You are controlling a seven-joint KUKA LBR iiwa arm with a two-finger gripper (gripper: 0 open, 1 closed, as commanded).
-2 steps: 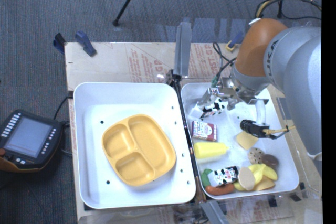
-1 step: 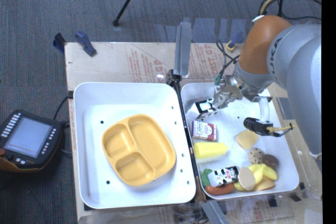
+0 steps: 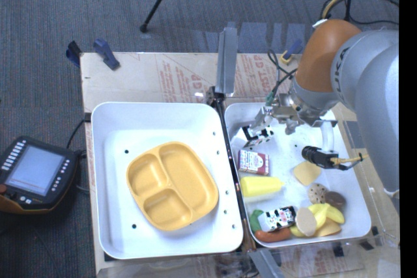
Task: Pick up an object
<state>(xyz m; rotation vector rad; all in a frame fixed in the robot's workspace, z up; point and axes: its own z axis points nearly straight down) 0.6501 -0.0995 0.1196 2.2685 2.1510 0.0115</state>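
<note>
My gripper (image 3: 266, 119) hangs over the back left part of the right bin (image 3: 361, 205), reaching in from the right. Just below its tip lies a small black-and-white object (image 3: 258, 135), touching or nearly touching it. Whether that object is between the fingers I cannot tell. Closer to the front lie a red carton (image 3: 254, 162), a yellow block (image 3: 262, 187) and a pale cheese slice (image 3: 306, 173).
At the right bin's front lie a cow-patterned carton (image 3: 282, 217), a green piece (image 3: 258, 216), a red sausage (image 3: 273, 235), a banana (image 3: 328, 213), a cookie (image 3: 317, 192) and a brown lump (image 3: 336, 199). The left bin (image 3: 111, 140) holds a yellow divided plate (image 3: 172, 185).
</note>
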